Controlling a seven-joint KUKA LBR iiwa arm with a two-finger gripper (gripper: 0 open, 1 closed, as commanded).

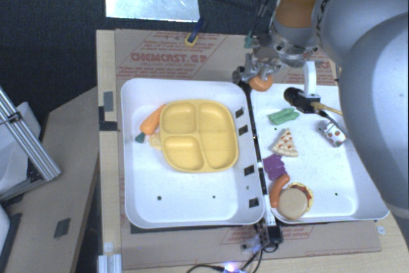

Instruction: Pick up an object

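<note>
My gripper hangs over the far left corner of the right bin. A small orange piece sits right at its tip, partly covered by it. Whether the piece is gripped or just lies under the gripper is unclear. Further forward in the same bin lie a green piece, a pizza slice, a purple piece, an orange sausage and a round burger. A small white and red item lies toward the right.
The left bin holds a yellow divided plate with a carrot against its left edge. The divider wall between the bins runs just left of the gripper. The grey arm covers the right bin's far right side.
</note>
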